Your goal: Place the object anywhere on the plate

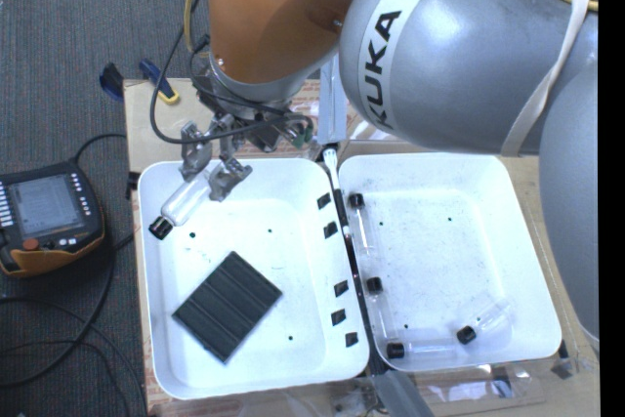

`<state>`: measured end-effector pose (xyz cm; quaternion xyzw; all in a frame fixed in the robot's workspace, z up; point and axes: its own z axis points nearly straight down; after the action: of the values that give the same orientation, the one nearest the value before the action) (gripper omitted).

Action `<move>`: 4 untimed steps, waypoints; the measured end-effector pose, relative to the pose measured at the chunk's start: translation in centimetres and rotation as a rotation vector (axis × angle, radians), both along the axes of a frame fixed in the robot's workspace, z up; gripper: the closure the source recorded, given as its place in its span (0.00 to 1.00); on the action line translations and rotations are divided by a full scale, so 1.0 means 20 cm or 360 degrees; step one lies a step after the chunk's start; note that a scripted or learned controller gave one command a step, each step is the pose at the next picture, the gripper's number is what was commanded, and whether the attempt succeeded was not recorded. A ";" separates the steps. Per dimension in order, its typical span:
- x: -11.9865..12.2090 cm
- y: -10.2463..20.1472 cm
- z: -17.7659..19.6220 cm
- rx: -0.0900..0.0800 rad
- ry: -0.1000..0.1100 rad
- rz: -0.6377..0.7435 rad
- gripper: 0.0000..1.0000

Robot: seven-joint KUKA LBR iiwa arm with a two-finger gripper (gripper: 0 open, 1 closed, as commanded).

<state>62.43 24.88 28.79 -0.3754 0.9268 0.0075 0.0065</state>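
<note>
I see the gripper over the left bin's upper left corner, jaws closed on a clear tube, above and apart from the dark ribbed plate.

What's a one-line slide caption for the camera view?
KUKA arm's gripper grips a clear plastic tube with black cap above the left white bin, near the dark ribbed square plate.

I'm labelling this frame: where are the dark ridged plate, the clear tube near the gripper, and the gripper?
dark ridged plate (228, 304), camera view, centre of top face
clear tube (184, 201), camera view, mid-body
gripper (213, 173), camera view, between fingertips
</note>
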 end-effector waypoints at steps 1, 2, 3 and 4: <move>0.00 0.00 0.05 0.0009 -0.0005 -0.0008 1.00; -0.39 -0.06 0.12 -0.0025 0.0006 0.0156 1.00; -0.43 -0.04 -0.13 -0.0028 0.0007 0.0609 1.00; -0.50 -0.09 0.10 -0.0024 -0.0006 0.0933 1.00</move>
<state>52.44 23.05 30.77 -0.6273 0.7788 0.0015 0.0031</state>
